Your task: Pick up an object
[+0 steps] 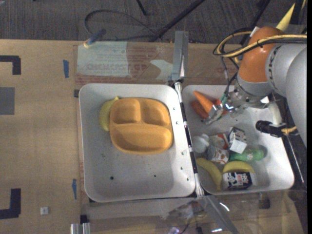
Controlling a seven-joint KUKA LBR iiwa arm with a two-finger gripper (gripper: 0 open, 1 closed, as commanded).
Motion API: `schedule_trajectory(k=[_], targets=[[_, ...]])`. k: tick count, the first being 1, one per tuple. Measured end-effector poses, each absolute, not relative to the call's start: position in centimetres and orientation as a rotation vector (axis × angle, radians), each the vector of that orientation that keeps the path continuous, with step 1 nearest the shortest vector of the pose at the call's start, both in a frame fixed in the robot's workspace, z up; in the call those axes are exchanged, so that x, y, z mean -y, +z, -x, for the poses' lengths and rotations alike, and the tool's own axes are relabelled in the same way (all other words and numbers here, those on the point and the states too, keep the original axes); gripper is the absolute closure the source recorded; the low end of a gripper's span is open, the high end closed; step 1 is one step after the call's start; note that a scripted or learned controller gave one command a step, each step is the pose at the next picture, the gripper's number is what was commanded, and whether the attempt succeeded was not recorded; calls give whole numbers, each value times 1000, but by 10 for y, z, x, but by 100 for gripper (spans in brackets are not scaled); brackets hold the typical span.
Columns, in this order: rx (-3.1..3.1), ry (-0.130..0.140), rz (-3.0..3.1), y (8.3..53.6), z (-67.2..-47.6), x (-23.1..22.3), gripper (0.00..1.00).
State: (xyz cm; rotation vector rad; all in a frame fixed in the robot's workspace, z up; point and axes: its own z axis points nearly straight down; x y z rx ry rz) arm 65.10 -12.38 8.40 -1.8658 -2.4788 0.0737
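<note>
My gripper hangs low over the far left part of the right bin, right beside two orange carrots. The longer carrot lies just left of and above the gripper tip, and the shorter carrot lies to its left. Nearer the front of this bin sit a white round thing, two small cartons, a green bottle, two yellow bananas and a dark milk carton. Nothing shows clearly as held.
The left bin holds an orange divided plate with a yellow fruit tucked under its left edge. A metal rail divides the two bins. The grey arm with its orange band comes in from the upper right.
</note>
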Motion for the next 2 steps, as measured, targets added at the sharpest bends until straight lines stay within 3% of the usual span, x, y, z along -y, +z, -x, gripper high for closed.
schedule_trajectory(k=[1, 2], targets=[[2540, -1, 1855, 97, -668, 101, 100], [2541, -3, 1858, 107, -669, 102, 100]])
